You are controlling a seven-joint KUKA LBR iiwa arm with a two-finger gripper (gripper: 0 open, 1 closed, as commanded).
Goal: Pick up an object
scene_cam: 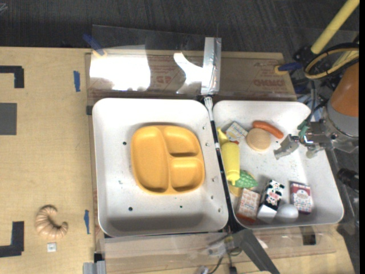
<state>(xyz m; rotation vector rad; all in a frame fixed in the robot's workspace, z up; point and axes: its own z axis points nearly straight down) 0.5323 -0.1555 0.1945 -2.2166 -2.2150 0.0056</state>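
Nearest, one ridged croissant [51, 221] lies on the bare wooden bench, well outside the bins. Two shallow white bins follow: the left bin [108, 170] holds one glossy yellow tray [167, 158] with three compartments; the right bin [325, 176] holds three small cartons, a yellow bottle [231, 160], a round bun [259, 140] and a sausage [268, 129]. The gripper [288, 145] hovers over the right bin, fingers apart, holding nothing.

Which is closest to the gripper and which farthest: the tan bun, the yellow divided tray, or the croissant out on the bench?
1. Tan bun, in the right bin, just left of the gripper.
2. Yellow divided tray, in the left bin.
3. Croissant, on the bench at far left, outside the bins.
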